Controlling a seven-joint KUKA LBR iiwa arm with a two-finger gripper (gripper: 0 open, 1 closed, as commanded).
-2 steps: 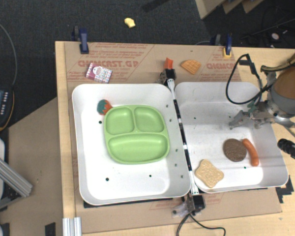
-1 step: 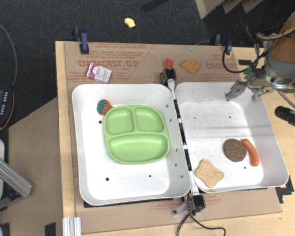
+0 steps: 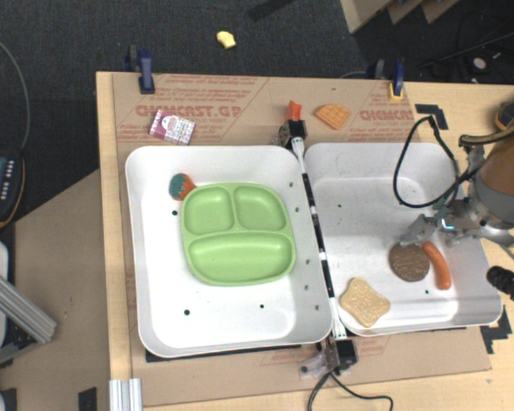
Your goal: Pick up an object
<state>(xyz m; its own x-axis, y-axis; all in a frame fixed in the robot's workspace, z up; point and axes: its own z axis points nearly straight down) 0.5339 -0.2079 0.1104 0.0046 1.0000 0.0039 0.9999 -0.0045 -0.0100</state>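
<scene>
Across the bench (image 3: 111, 255), two shallow white bins are sitting side by side on a sheet of printed cardboard, seen from above at a slant. Within the left bin (image 3: 154, 298), a green divided plate (image 3: 236, 234) is lying flat toward the bin's far half, its three compartments facing up, and a small round red-and-teal toy (image 3: 182, 186) is resting just beside the plate's far left corner. Over in the right bin (image 3: 360, 178), a brown round patty (image 3: 409, 262) is lying near the bin's right edge, an orange toy sausage (image 3: 439, 265) is lying just beside it on its right, and a tan slice of toast (image 3: 363, 301) is sitting at the near left corner, partly over the rim. Reaching in from the right, the grey arm (image 3: 497, 187) is hanging over the right bin with a black cable (image 3: 411, 165) looping off it, and its gripper (image 3: 430, 229) is hovering just above the patty and the sausage; whether it is spread or pressed together cannot be told from this angle. Beyond the bins, on the cardboard's far edge, a waffle-like cracker (image 3: 331, 116) and a small pink-and-white packet (image 3: 171, 127) are lying, with blue clamps (image 3: 143, 67) gripping the board. Farther off, a yellow scrap (image 3: 226, 38) is lying on the dark floor.
</scene>
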